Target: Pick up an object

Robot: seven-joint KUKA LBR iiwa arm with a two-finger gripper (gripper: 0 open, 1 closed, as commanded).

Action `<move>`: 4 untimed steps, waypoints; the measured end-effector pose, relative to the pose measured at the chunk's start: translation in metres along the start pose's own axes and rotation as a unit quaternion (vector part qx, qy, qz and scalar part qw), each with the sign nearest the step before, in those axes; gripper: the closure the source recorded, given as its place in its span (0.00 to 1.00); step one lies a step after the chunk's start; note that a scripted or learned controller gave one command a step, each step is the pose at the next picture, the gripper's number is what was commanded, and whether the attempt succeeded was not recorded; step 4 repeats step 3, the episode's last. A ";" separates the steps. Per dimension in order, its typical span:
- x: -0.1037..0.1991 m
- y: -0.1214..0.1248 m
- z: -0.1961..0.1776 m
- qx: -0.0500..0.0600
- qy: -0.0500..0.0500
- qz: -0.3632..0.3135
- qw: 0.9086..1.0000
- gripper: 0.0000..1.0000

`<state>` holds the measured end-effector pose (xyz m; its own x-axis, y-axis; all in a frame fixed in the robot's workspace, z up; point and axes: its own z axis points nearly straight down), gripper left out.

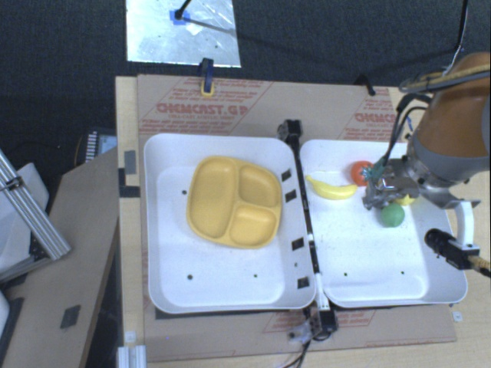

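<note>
You have bare floor across the near half of the right bin (383,282). Farther in, the gripper (377,194) hangs between the green ball (393,215), banana (332,189) and tomato (360,172), crowding all three; you cannot tell its fingers' state. The arm (453,129) hides that bin's far right corner. The tray (233,201) fills the left bin (165,274).

Right bin (383,282), far end: yellow banana (331,189) lying flat, red-orange ball (359,172) just right of it, small green ball (393,216) a bit nearer, rightward.
</note>
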<state>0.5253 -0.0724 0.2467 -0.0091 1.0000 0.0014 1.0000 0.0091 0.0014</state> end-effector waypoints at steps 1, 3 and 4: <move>0.058 0.004 -0.005 0.000 0.000 -0.001 1.000 1.00; 0.164 0.004 0.004 0.000 0.001 -0.001 1.000 1.00; 0.164 0.004 0.004 0.000 0.001 -0.001 1.000 1.00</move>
